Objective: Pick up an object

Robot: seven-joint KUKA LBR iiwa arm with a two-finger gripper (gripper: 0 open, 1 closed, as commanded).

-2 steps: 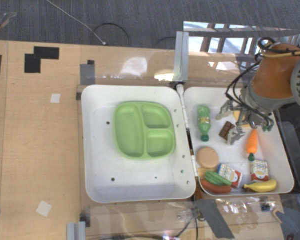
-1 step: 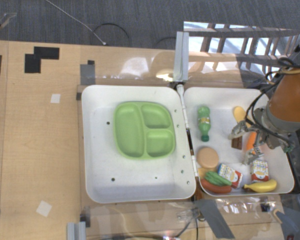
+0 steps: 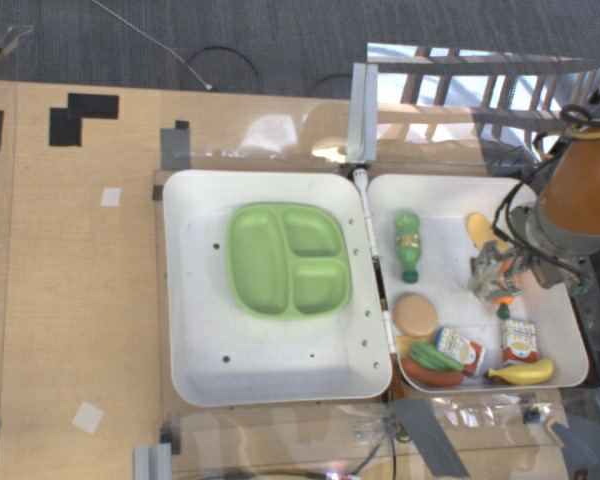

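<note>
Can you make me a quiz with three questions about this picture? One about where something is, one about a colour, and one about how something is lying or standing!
1. Where is the divided plate?
A. In the left bin
B. In the right bin
C. On the wooden bench

2. What colour is the bottle?
A. Red
B. Green
C. Blue

3. How is the banana placed?
A. Standing upright
B. Lying flat in the right bin's near corner
C. Resting on the plate

Answers:
1. A, the plate sits in the middle of the left bin.
2. B, the bottle is green from cap to base.
3. B, the banana lies flat on the floor of the right bin, beside a small carton.

The gripper hovers over the right bin.
</note>
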